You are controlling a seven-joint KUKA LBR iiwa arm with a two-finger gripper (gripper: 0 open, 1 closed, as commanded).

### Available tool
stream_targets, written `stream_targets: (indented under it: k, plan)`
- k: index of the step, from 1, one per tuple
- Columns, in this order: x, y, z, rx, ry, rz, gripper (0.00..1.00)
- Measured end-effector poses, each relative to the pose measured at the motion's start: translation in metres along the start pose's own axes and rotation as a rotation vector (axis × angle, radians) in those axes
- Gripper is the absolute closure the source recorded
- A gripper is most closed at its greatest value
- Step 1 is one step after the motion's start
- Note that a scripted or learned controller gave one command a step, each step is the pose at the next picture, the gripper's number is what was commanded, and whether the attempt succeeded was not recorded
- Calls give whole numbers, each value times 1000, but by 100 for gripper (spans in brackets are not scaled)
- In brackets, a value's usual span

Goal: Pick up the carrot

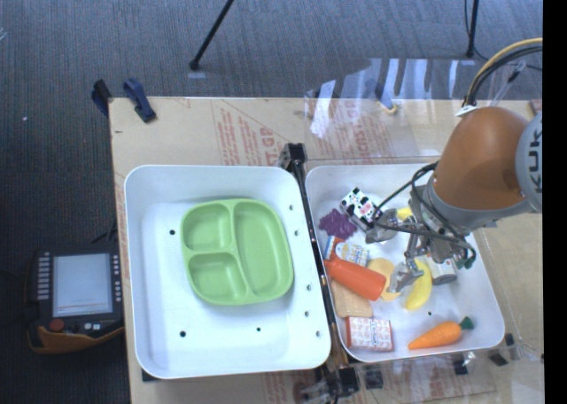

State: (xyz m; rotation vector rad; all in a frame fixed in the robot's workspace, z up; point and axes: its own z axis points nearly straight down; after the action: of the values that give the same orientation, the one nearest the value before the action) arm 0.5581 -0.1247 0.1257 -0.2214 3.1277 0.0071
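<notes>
Carrot (437, 335) near bin (493, 305) corner, apart from gripper (415, 271).

The right bin (490, 291) is crowded; toys pack its left and middle, an orange tube (356, 278), a banana (419, 289) and a cracker packet (369, 333) lying close together; the carrot (437, 335) lies near the front right corner with bare white floor around it, seemingly open from above; the arm (483, 163) hangs over the bin's far right; the left bin (151, 260) holds a green plate (237, 250).
</notes>
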Motion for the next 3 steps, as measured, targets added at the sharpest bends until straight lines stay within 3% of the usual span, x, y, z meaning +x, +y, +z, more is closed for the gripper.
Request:
stream_targets:
  k: [1,2,3]
  plan:
    - [37,41,30,15,-11,-338,0]
    - [65,16,31,3,3,-417,0]
    - [65,51,36,6,3,155,0]
